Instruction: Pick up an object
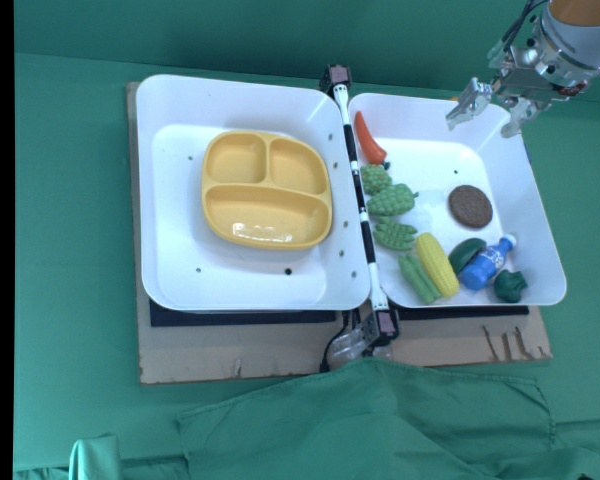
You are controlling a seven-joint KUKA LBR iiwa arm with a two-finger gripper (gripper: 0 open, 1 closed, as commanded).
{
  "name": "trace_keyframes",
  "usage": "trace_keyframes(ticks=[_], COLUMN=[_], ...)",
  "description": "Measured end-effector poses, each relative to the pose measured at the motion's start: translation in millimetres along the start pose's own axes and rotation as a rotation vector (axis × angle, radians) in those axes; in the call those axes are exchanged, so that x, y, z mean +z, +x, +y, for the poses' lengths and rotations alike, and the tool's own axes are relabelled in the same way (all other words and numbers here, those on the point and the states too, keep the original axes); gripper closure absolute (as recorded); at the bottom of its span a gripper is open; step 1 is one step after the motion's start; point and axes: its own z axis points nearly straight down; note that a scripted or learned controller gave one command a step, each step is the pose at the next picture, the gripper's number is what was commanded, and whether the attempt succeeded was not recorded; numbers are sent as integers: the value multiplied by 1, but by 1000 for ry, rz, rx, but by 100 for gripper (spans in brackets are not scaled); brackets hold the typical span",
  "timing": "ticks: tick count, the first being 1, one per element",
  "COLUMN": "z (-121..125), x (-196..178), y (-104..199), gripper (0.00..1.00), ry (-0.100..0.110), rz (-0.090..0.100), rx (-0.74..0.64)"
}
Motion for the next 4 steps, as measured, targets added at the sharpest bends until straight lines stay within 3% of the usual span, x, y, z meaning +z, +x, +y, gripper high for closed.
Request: trace_keyframes(ticks=[1, 2, 3, 4], z=[-51, -27, 46, 46], x=[69, 145, 155, 138], y=[-36, -27, -48, -49], gripper=[0, 0, 0, 100], ry=[8, -9, -17, -28], rz=[0, -3, -7, -12], rx=[5, -1, -4, -1])
